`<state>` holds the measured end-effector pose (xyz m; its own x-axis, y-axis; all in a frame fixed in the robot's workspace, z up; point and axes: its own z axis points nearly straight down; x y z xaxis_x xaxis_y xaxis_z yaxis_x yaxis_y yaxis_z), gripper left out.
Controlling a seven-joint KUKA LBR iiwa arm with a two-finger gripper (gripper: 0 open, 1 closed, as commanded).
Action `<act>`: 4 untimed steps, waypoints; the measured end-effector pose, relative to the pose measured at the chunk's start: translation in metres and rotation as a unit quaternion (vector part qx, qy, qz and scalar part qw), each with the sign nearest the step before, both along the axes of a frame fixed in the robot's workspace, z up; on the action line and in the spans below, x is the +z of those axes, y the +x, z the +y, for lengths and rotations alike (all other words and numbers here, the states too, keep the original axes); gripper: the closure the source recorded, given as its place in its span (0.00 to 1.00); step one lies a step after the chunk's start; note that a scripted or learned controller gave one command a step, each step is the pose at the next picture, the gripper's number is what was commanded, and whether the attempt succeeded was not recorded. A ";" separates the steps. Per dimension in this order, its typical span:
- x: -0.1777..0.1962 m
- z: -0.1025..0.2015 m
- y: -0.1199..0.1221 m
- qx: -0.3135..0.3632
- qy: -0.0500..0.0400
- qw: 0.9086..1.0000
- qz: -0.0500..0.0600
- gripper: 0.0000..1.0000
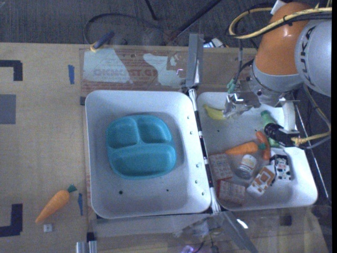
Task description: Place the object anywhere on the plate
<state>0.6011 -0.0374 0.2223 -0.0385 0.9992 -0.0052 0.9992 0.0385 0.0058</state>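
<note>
Taking the small yellow banana-shaped toy (213, 112) as the likely object, since the grey metal two-finger gripper (231, 107) hangs just beside it, over its right end. Placing that toy on the floor of the right shallow white bin (303, 191), near the far-left corner, close to the wall shared with the left shallow white bin (100, 104). Cannot tell whether the gripper is spread or closed, nor whether it touches the toy; seeing nothing clamped in it.

Judging the task as barely begun: no lift yet, no carry across the divide, no release. Finding the blue three-compartment plastic plate (141, 159) in the middle of the left bin with nothing on it, well apart from the toy. Leaves the grasp, the move leftward over the shared wall, and the set-down in any compartment.

Noting clutter nearer the camera in the right bin: an orange toy carrot (242, 148), a small round jar (246, 165), two flat patterned packets (220, 165) and a white carton (262, 181), all clear of the banana. Noting also a second orange carrot (52, 204) out on the wooden tabletop (42, 141), left of both bins.

Hard to make out: the gripper's tips, blurred against the white floor; a green item (267, 117) partly covered by cabling and the arm; labels too small to read.
</note>
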 end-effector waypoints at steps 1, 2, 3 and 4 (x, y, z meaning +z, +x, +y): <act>0.027 -0.019 -0.012 0.116 0.001 0.993 0.001 1.00; -0.013 0.021 -0.089 0.195 0.002 0.981 0.004 1.00; -0.038 0.108 -0.122 0.274 0.002 0.962 0.004 1.00; 0.072 0.171 -0.063 0.428 0.000 0.904 0.001 1.00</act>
<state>0.5383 0.1338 0.2946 -0.7969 0.6042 -0.0033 0.6042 0.7969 0.0038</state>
